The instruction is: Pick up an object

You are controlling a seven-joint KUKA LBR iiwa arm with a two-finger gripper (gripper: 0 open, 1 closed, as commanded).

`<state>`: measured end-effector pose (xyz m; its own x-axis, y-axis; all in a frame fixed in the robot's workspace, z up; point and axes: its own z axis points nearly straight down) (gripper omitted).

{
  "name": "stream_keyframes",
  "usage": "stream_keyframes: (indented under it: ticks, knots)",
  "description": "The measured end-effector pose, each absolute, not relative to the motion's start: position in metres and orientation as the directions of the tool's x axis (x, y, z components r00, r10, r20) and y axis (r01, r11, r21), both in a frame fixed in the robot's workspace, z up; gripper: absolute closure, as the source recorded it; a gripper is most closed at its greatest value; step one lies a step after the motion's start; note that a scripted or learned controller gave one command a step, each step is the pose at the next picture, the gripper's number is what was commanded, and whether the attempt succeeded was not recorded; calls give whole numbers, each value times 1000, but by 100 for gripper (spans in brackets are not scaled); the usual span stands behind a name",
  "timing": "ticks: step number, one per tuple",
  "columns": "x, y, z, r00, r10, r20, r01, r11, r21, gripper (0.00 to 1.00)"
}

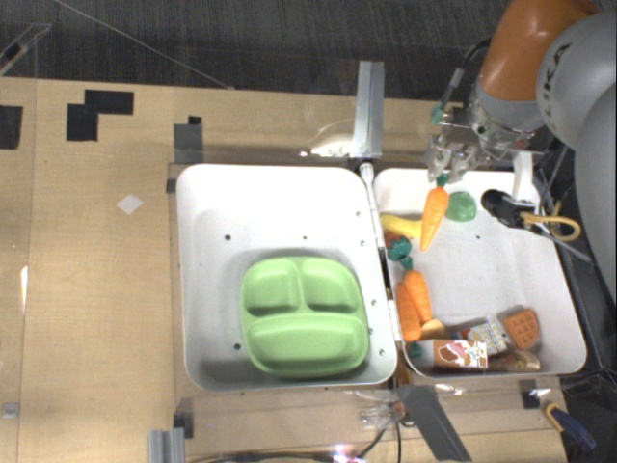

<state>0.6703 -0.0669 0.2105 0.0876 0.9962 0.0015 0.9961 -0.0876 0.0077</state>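
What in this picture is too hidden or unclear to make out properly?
- Pincer, camera view: its tips merge with the top of the hanging carrot, so the grip itself is unclear.
- Yellow item: partly covered by that carrot.
- Packet in the right bin: print too small to read.

A pale green divided tray (304,314) lies in the white left bin (207,258); the white right bin (564,302) shows an orange carrot (434,214), a yellow banana (401,226) and a brown waffle (522,328)
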Motion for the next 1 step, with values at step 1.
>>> stream_keyframes:
  ticks: [1]
  knots:
    - [637, -92, 336, -55, 999, -1, 998, 55, 8, 100]
